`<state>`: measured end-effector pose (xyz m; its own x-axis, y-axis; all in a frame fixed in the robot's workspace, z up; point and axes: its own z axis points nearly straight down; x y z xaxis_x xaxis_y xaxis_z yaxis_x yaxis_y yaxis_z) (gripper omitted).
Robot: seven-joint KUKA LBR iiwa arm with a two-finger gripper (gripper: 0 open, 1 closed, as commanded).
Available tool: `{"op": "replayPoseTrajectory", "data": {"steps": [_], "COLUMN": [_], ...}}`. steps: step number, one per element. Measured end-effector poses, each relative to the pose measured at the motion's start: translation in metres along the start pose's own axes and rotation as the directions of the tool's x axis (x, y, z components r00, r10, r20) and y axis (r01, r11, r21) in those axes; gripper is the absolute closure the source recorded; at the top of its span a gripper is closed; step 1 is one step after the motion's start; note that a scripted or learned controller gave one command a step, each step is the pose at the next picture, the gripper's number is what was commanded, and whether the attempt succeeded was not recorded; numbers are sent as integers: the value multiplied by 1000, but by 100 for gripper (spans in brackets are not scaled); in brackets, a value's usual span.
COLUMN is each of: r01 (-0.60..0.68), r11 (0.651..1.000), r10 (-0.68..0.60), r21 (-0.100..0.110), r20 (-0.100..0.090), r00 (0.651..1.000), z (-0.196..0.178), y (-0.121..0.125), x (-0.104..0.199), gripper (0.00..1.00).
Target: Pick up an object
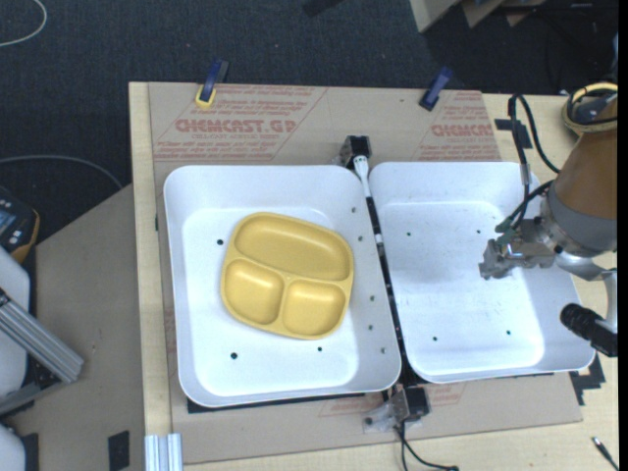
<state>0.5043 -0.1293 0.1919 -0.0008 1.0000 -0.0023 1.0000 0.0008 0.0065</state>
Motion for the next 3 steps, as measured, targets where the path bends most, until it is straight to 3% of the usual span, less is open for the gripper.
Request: {"op": "replayPoseTrajectory", "data": {"steps": [1, 2, 3], "r01": [0, 2, 3], "r11": [1000, 1000, 1000], "r10": [0, -2, -3], "r21": [1, 2, 0], "r20": [0, -1, -1], "r00": [1000, 1000, 1000], "z": [-35, -24, -38], "y": [1, 48, 98], "x": [0, 19, 38], "gripper": [100, 100, 100]}}
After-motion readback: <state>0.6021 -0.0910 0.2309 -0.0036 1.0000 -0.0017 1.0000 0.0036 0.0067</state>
